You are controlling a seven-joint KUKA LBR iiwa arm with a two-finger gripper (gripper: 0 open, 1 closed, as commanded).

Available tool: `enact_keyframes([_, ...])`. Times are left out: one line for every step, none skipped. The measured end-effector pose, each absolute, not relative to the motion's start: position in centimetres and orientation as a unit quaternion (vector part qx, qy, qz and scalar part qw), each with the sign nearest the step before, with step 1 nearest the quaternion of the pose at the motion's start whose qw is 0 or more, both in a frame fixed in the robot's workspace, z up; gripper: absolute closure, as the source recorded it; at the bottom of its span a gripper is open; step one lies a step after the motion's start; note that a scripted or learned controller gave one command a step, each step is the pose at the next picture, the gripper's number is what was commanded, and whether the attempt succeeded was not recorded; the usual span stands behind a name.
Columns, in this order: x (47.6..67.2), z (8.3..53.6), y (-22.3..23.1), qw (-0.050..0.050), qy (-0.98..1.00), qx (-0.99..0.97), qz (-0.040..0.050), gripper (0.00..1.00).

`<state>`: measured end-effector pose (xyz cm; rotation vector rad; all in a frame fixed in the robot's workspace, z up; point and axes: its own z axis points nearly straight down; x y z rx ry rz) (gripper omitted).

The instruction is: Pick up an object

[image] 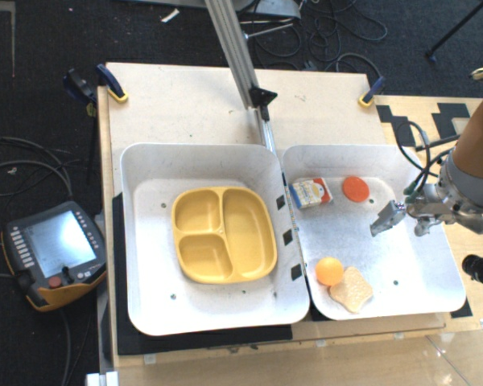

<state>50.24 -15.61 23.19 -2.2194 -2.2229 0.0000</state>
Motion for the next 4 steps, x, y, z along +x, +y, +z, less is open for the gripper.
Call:
enact_keyframes([50.2, 23.2, -15.6, 0.000, -0.707, -0.707, 0.0000, 0.00])
enact_keyframes([50.0, 16.9, -15.2, 0.003, -0.707, -0.707, 0.0015, 0.00])
enact_keyframes([50.1, 12.5, -15.4, 0.002, -0.707, -0.707, 0.0013, 0.00])
enact_keyframes([50.2, 9.5, -15.3, 0.000, -0.707, -0.707, 0.0000, 0.00])
